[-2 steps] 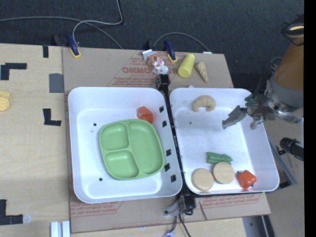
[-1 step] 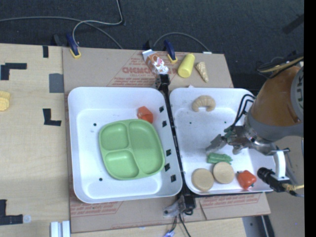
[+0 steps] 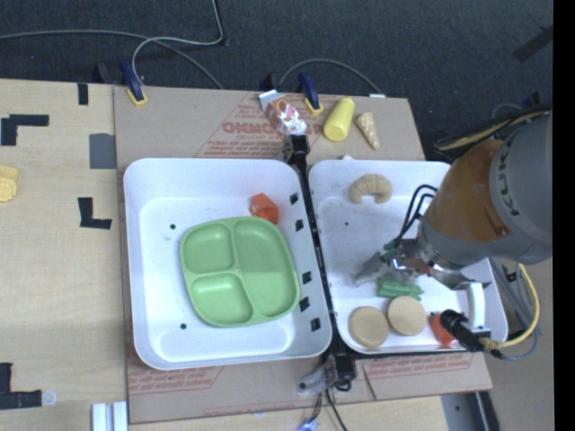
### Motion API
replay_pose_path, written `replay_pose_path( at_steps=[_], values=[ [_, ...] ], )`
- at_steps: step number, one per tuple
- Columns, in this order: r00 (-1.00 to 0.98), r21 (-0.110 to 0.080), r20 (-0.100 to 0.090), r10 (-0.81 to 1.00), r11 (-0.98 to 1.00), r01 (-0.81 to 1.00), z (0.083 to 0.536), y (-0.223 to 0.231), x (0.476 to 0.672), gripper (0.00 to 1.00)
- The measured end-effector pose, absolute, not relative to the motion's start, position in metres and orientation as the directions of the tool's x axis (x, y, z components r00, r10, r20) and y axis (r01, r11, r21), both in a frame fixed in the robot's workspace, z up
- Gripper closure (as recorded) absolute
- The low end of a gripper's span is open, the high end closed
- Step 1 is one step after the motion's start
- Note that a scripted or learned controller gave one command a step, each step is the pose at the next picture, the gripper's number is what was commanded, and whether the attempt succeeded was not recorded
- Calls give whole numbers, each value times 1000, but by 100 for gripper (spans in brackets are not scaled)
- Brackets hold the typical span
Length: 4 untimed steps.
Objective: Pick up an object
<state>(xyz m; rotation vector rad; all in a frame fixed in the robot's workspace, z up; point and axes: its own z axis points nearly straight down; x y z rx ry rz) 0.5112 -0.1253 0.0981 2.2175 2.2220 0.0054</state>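
Observation:
My gripper (image 3: pixel 382 266) hangs low in the right bin (image 3: pixel 334 206), left of the grey arm with its orange band (image 3: pixel 472 200). A small green object (image 3: pixel 400 287) lies just below and to the right of the gripper tip, close to it; I cannot tell whether they touch. Two round tan biscuits (image 3: pixel 368 327) (image 3: pixel 406 315) rest near the bin's front edge. A tan croissant (image 3: pixel 370 188) sits at the bin's back. At the front right, a red object (image 3: pixel 442 329) is partly hidden by the arm.
The left bin (image 3: pixel 148 241) holds a green divided plate (image 3: pixel 239 270) and a small orange-red piece (image 3: pixel 264 207) behind it. Behind the bins on the cardboard lie a printed packet (image 3: pixel 282 113), a yellow object (image 3: pixel 339 119) and a tan cone (image 3: pixel 368 130).

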Motion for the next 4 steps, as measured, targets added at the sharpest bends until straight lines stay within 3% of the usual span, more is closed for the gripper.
replay_pose_path(
  at_steps=[1,2,3,4],
  values=[
    [-1,5,-3,1000,1,1000,108,-127,511,100],
    [-1,5,-2,1000,1,1000,108,-127,511,0],
    [1,4,-2,1000,-1,1000,86,-105,485,0],
    [-1,1,-2,1000,1,1000,132,-160,588,0]
  ],
)
